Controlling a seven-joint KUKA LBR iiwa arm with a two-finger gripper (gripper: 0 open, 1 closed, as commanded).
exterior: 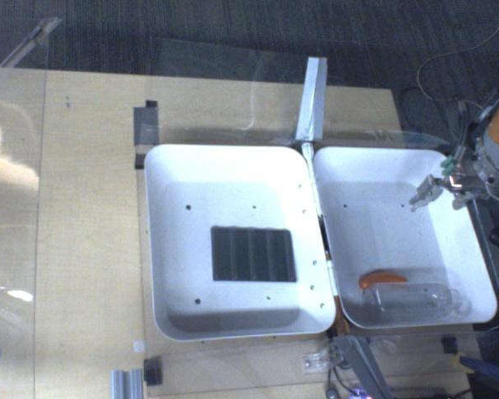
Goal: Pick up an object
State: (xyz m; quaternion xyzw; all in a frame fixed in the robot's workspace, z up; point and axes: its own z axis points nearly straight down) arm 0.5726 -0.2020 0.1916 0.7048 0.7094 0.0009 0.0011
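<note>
Camera view: we see a clear bottle point(409, 296) with orange cap point(381, 280) lying crosswise in the right bin point(382, 181), cap pointing left; gripper point(439, 191) state we cannot tell.

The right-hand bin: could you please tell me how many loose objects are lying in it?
2: an orange object near the front wall of the right bin, and a clear plastic bottle lying right beside it, nearer the front. Nothing else is visible there.

Pale wooden bench point(83, 223) bears two white bins point(233, 181) side by side.
</note>
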